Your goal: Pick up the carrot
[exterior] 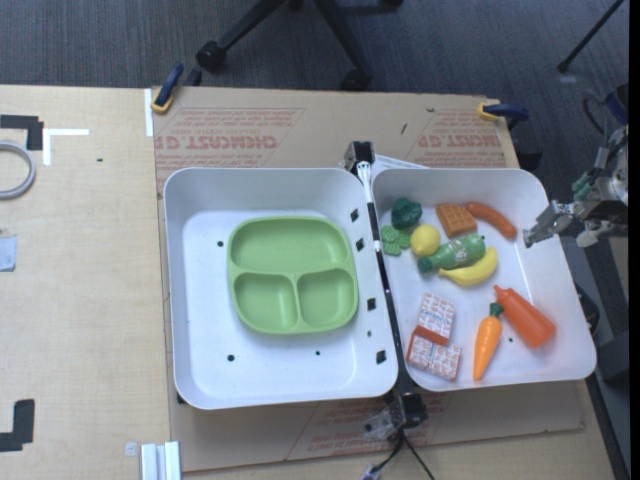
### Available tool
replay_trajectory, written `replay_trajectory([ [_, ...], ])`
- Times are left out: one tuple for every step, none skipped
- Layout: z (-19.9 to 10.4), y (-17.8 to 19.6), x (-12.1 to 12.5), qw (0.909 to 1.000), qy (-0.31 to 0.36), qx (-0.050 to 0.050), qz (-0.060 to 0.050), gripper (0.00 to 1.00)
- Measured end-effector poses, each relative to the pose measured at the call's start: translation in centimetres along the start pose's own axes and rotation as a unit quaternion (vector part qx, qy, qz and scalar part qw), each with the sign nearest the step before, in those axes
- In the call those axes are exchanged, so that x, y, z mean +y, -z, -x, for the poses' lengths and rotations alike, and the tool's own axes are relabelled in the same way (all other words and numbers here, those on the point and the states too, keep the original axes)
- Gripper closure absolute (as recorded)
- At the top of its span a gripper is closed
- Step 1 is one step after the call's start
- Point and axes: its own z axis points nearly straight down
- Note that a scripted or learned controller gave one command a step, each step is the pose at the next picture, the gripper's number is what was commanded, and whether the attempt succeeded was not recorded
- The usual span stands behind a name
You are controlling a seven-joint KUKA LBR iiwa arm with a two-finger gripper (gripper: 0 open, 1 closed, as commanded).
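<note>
While the carrot [486, 341] is lying in the right bin [560, 368] near its front edge, tip toward the front and green top pointing back, a crowd of toy food is sitting around it: an orange bottle [525, 318] is lying just to its right, nearly touching the leafy end, and 2 printed boxes [435, 336] are resting just to its left. Further back, a banana [473, 270] is curving under a green bottle [454, 254], with a lemon [425, 239], some broccoli [404, 214], a waffle [456, 218] and a sausage [491, 219] lining the rear of the bin. Over in the left bin [190, 298], a green divided plate [293, 273] with 3 compartments is sitting alone. The gripper [545, 230] is hanging over the right bin's back right rim, and its arm is being cut off by the frame edge; its fingers are too small and blurred to read, so I cannot tell how wide they are standing, and nothing is showing between them. The carrot is lying well apart from it, toward the front and a little left.
</note>
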Motion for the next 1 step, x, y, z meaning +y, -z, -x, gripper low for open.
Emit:
replay_trajectory([
  [-3.06,-15.68,-1.70,0.9885,0.151,0.000,0.000,0.00],
])
